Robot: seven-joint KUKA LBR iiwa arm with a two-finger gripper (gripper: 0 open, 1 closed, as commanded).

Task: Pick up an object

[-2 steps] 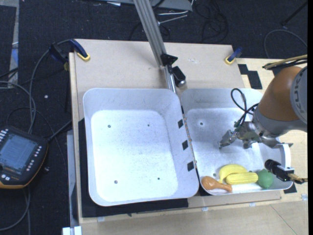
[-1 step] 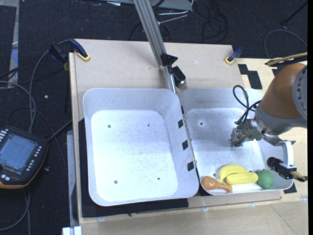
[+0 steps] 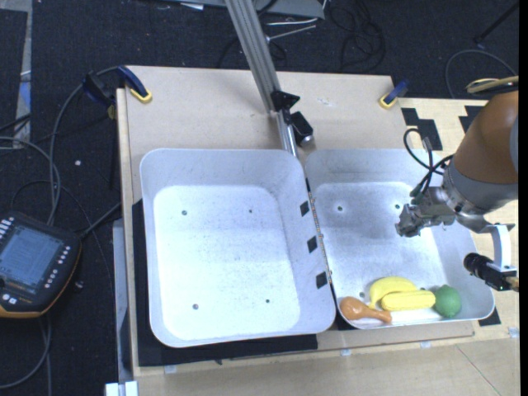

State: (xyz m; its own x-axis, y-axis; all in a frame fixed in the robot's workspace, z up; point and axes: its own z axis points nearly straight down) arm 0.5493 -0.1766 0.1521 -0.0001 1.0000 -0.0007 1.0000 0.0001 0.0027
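Note:
My gripper (image 3: 407, 226) hangs over the middle right of the right bin (image 3: 355, 196), pointing down and left, with nothing seen in it. Along that bin's front edge lie a yellow banana-like piece (image 3: 393, 286), a yellow block (image 3: 406, 301) just in front of it, a green ball (image 3: 448, 302) at the right corner, and an orange spoon-shaped piece (image 3: 361, 309) at the left. These things lie well below and in front of the gripper, apart from it.
The left bin (image 3: 165, 180) stands beside the right one, their rims meeting along a divider with black clips (image 3: 313, 243). A metal post (image 3: 260, 52) slants up from the back of the bench. Yellow clamps (image 3: 140, 95) hold the board's back corners.

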